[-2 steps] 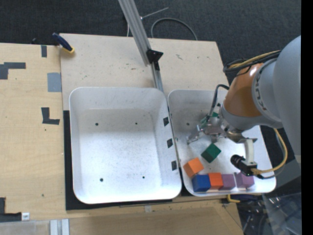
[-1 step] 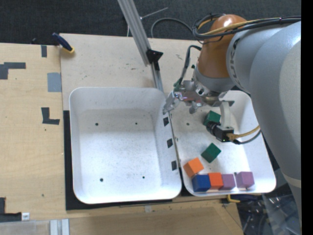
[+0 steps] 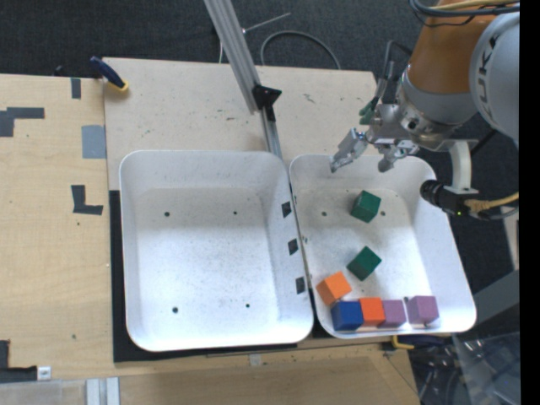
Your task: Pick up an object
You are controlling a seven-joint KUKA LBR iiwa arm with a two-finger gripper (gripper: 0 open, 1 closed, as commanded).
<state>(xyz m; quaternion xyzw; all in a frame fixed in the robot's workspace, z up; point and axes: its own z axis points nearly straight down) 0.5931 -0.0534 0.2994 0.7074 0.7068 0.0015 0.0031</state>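
My gripper (image 3: 365,159) hangs over the far end of the right bin (image 3: 439,234), fingers spread apart and open, nothing between them. Just below it a green cube (image 3: 366,206) lies on the bin floor. A second green cube (image 3: 364,262) sits further toward the front. Along the bin's near edge lie an orange cube (image 3: 334,286), a blue cube (image 3: 347,315), another orange cube (image 3: 372,311) and two purple cubes (image 3: 394,312) (image 3: 423,309).
The left bin (image 3: 207,247) lies beside the right one, sharing a raised middle rim. A slanted metal bar (image 3: 240,53) runs from the top down to the bins' junction. A cable loops on the bench behind.
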